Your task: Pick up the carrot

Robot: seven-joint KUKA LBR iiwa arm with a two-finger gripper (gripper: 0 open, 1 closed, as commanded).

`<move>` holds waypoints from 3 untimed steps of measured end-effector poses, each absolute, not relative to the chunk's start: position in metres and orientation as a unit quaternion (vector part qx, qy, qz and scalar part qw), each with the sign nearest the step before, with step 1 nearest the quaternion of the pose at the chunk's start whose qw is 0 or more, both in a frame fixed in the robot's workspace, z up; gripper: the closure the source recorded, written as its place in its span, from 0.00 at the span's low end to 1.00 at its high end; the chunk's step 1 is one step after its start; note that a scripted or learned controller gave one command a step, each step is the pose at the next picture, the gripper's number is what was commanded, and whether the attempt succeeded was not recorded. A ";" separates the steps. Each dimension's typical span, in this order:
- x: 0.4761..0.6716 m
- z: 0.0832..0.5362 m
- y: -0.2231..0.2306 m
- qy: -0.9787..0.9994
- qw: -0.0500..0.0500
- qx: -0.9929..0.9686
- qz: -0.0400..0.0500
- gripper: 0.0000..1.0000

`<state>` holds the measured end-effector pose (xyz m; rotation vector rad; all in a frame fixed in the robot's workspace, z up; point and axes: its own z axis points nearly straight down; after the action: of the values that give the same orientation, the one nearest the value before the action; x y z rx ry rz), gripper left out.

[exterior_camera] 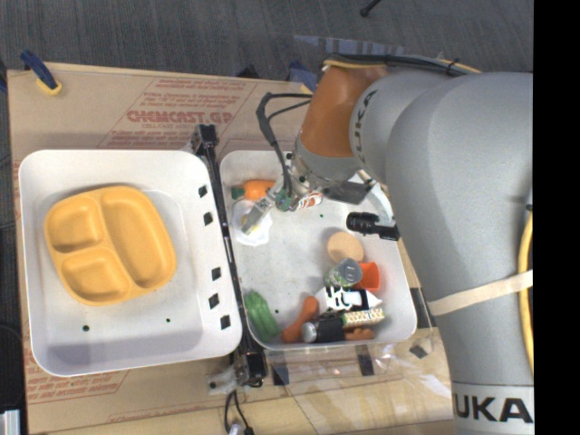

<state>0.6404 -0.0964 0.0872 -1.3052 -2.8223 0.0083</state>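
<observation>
The carrot (257, 189) is a short orange piece with a green end. It lies at the back left of the right bin (299, 247), close to the bin's far wall. My gripper (286, 196) hangs low over the same corner, just to the right of the carrot and very near it. The wrist and the orange band above it cover most of the gripper's body. The carrot rests on the bin floor.
A crumpled white object (252, 222) lies just in front of the carrot. Along the right bin's front sit a green vegetable (260, 313), a long orange-red piece (299, 320), a tan disc (344, 246) and small packages. A yellow divided tray (109, 241) fills the left bin (54, 343).
</observation>
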 end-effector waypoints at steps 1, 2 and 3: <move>0.640 0.087 -0.096 -0.908 0.016 -0.420 0.003 0.00; 0.640 0.087 -0.097 -0.907 0.016 -0.420 0.003 0.00; 0.641 0.087 -0.097 -0.907 0.016 -0.420 0.003 0.00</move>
<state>0.6405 -0.0968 0.0872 -1.3059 -2.8225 0.0088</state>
